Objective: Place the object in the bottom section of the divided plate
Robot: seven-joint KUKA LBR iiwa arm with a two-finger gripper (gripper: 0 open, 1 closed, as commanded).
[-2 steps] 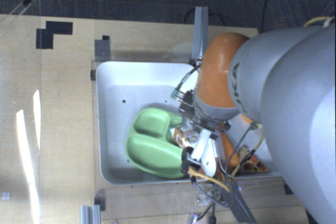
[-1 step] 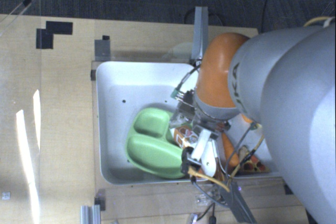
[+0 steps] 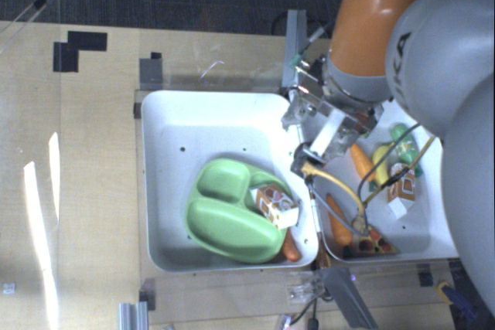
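Note:
A green divided plate (image 3: 230, 222) lies in the left bin (image 3: 182, 131), toward its front right. A small orange-and-white carton (image 3: 276, 205) rests in the plate's small right-hand section, tilted. An orange carrot-like piece (image 3: 291, 249) lies on the bin floor against the plate's front right rim. My gripper (image 3: 317, 131) hangs over the wall between the two bins, above and to the right of the carton and apart from it. The wrist hides its tips.
The right bin (image 3: 424, 232) holds a carrot (image 3: 360, 161), a yellow banana (image 3: 379, 168), a green item (image 3: 402, 137), a second small carton (image 3: 403, 190), another carrot (image 3: 337, 221) and dark pieces (image 3: 368, 246). The arm covers much of that bin.

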